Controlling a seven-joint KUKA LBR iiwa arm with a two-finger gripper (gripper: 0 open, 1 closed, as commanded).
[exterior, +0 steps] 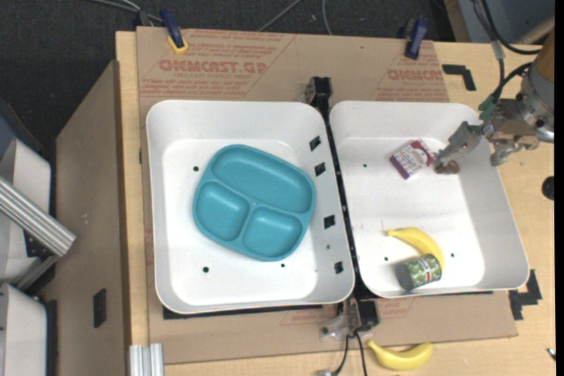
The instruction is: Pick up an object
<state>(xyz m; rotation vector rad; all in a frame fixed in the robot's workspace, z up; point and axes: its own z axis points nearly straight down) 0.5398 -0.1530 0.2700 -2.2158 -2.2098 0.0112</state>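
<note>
The grey arm's two-finger gripper (469,147) is hanging over the upper right part of the right-hand shallow white plastic bin (493,273), with its jaws standing apart and nothing showing between them; one dark finger is pointing toward the small purple-and-white crinkled packet (410,158), which is lying just to the left of that finger on the bin floor. Whether the fingertip is touching the packet is hard to tell at this slant. Toward the near edge of the same bin, well apart from the packet, a yellow curved banana (420,241) is lying against a small green-labelled metal can (419,270) tipped on its side. To the left of the packet, across the divider, a teal moulded plastic plate with three compartments (254,202) is sitting in the left-hand white bin (167,216), all on the cardboard-covered worktop (220,62). The packet is looking like the nearest candidate for a pick. The risk from here is that the jaws are sitting beside the packet rather than straddling it, so closing now would likely nudge it away or pinch only a corner, and the flat, slippery wrapper could slide out as the arm lifts.
</note>
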